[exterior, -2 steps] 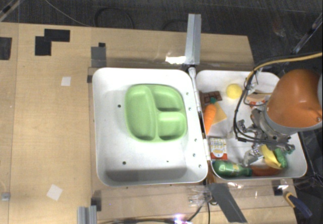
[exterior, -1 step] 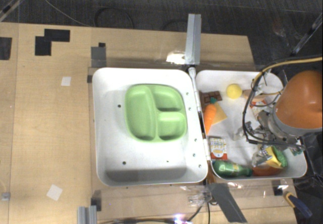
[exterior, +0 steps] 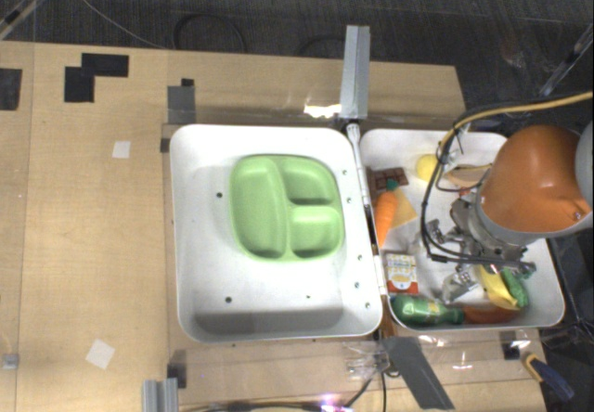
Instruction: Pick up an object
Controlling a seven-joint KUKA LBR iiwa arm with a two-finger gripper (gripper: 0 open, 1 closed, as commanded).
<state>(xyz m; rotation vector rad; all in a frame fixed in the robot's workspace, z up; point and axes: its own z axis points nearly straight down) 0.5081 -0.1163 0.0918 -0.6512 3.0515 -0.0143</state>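
Note:
My gripper [exterior: 469,278] hangs low in the right bin [exterior: 555,308], under the orange wrist band, right over a yellow banana [exterior: 497,288] and beside a green bottle [exterior: 425,311]. An orange carrot [exterior: 386,215], a small red-and-white packet [exterior: 400,273], a dark brown bar [exterior: 387,180] and a yellow piece [exterior: 426,167] lie in the same bin to the left of the gripper. The wrist hides the bin's right part.
The left bin [exterior: 200,303] holds a green divided tray [exterior: 284,206]. A grey post [exterior: 355,71] stands behind the wall between the bins. Cables loop from the wrist over the right bin's back. Bare wooden bench lies to the left.

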